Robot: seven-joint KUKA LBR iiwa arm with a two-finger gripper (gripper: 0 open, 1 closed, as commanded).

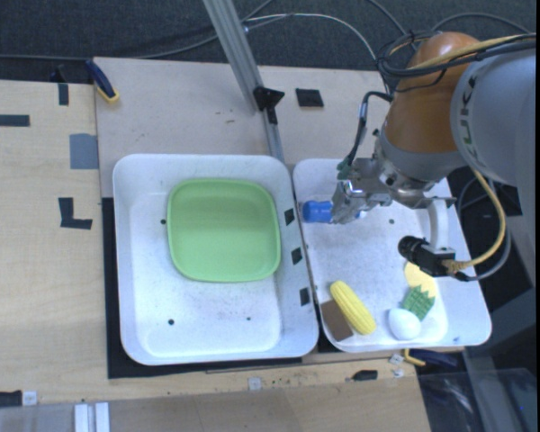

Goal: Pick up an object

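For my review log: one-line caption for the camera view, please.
Gripper beside a blue object in the right bin; green plate in the left bin.

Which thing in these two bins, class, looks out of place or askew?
Nothing looks spilled or damaged. The green plate lies flat in the left bin. In the right bin, the corn, brown block and white egg crowd the near edge. A blue object sits by the end effector at the divider.

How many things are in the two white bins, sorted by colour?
Green: 2, the green plate and the green and yellow toy
Yellow: 1, the corn cob
Blue: 1, the blue object by the gripper
White: 1, the white egg shape
Brown: 1, the brown piece
Total: 6
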